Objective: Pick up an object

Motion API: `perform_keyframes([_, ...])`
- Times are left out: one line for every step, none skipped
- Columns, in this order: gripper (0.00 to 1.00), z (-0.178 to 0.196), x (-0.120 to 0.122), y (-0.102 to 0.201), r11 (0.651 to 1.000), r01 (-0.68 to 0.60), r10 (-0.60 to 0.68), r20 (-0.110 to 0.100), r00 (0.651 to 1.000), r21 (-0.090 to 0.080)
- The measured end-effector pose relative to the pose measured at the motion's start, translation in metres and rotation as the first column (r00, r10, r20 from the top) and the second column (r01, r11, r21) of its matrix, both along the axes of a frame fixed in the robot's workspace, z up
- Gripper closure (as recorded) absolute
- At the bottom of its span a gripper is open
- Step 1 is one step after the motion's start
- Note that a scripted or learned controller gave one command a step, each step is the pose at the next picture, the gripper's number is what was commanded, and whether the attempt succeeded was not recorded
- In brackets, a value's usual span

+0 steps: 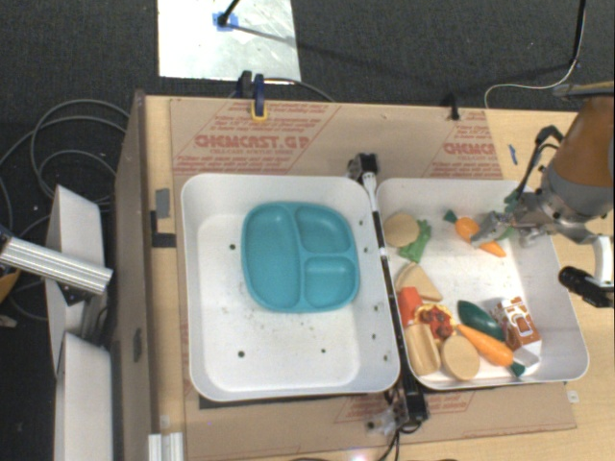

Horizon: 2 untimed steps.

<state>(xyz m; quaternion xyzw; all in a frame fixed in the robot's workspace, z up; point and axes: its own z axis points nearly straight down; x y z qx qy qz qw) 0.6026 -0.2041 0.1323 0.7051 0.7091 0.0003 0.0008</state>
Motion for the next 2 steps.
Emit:
perform_keyframes([0.00,-0.049,0.035,0.067,1.000,-0.005,0.005,0.004,1.000,0.001])
perform_keyframes([1.00,-0.036,0.033,0.063,1.000,-0.001,0.001,0.004,1.000,0.000])
